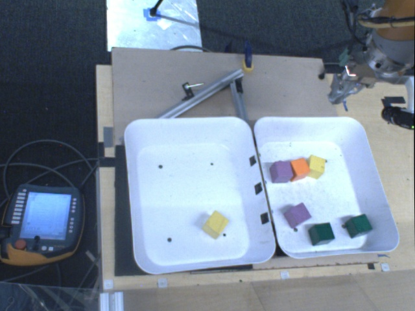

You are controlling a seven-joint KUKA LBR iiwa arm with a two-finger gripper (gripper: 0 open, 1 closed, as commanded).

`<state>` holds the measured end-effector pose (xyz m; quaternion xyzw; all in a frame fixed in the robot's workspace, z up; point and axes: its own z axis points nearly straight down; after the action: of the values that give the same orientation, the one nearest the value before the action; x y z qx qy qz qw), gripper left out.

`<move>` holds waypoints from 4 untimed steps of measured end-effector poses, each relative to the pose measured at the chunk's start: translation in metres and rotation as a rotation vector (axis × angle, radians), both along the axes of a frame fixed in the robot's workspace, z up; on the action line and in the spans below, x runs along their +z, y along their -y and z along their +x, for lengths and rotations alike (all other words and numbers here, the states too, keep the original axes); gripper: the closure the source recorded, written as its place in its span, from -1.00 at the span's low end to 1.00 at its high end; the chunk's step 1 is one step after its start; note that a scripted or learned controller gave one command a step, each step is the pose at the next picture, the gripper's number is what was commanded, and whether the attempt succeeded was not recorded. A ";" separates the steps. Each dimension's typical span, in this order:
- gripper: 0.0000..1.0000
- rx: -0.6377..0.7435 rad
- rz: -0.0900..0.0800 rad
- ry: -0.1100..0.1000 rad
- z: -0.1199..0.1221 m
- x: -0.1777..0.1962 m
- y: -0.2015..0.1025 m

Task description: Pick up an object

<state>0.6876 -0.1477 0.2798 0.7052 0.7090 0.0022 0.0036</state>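
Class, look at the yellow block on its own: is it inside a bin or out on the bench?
Inside. The yellow block lies on the floor of the left bin, within its white rim, near the front.

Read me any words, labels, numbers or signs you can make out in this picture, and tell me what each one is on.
None can be read.
Teach pendant: its lit screen and buttons are too small and blurred to read.
Blocks in the right bin and the yellow block in the left bin: plain faces, no print seen.
Silver sheet with a blue patch: no lettering legible.
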 end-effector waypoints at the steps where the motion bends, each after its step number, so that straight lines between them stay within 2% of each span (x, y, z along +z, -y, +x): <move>1: 1.00 0.004 0.003 -0.005 -0.009 0.000 -0.048; 2: 1.00 0.004 0.004 -0.007 -0.024 0.001 -0.096; 4: 1.00 0.005 0.005 -0.010 -0.076 -0.010 -0.195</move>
<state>0.6112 0.0473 0.2698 0.7034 0.7108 0.0003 -0.0015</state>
